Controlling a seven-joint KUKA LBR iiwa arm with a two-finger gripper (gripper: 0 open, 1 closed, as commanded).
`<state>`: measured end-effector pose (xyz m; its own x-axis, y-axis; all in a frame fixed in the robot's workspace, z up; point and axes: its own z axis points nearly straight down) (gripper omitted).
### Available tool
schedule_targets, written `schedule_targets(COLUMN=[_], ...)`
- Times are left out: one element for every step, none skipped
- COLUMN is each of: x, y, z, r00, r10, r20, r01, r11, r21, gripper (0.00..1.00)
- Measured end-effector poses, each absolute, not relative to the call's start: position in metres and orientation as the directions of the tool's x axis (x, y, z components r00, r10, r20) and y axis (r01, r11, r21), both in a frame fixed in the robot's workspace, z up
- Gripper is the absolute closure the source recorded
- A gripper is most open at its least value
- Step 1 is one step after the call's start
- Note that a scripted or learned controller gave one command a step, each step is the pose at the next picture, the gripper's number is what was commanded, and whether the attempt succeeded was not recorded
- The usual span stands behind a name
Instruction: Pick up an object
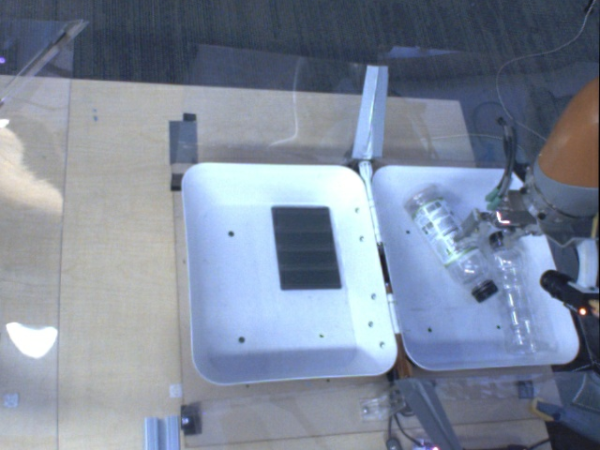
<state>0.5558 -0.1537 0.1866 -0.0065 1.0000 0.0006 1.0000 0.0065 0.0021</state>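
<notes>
A clear plastic bottle with a green-tinted label lies on a slant in the right bin. A second clear bottle lies lengthwise beside it, toward the bin's right side. A small black piece rests between the two bottles. My gripper hangs at the right bin's upper right, just right of the first bottle and above the second. A dark ribbed rectangular block lies flat in the middle of the left bin.
The grey wrist with its orange band comes in over the right bin's right rim. A metal bar stands behind the seam between the bins. Cables trail at the upper right. Wooden bench top surrounds the bins.
</notes>
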Motion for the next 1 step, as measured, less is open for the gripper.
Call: schedule_targets(x=[0.6344], y=[-0.1162], z=[0.0945], r00=[-0.046], r10=[0.999], r20=[-0.001], r01=[0.999], r11=[0.046], r21=[0.007], gripper=[0.0])
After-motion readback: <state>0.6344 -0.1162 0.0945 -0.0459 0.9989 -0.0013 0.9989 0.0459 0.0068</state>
